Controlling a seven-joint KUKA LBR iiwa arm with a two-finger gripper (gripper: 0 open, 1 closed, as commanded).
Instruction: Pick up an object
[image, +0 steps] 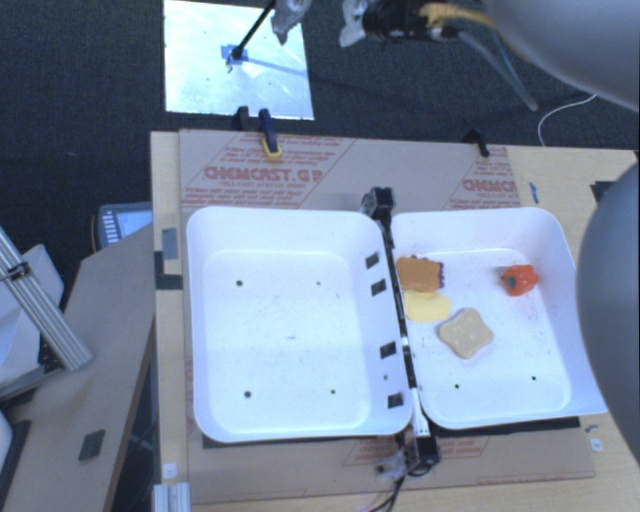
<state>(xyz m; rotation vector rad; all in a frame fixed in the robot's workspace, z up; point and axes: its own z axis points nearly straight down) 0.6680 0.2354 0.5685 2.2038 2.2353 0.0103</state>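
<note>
Gripper: far above the bins, nothing between the fingers, spread apart.
Right bin: toast slice, yellow slice, orange-and-purple piece, red-orange tomato at right.
Left bin: left of these.

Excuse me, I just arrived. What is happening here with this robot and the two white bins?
A robot arm is set to pick up an object from the bench. At this moment it holds nothing: its gripper is raised at the top of the view, beyond the bins. The right bin holds four small items: a toast slice, a yellow piece, an orange-brown piece and a red-orange toy. All four lie untouched.
</note>
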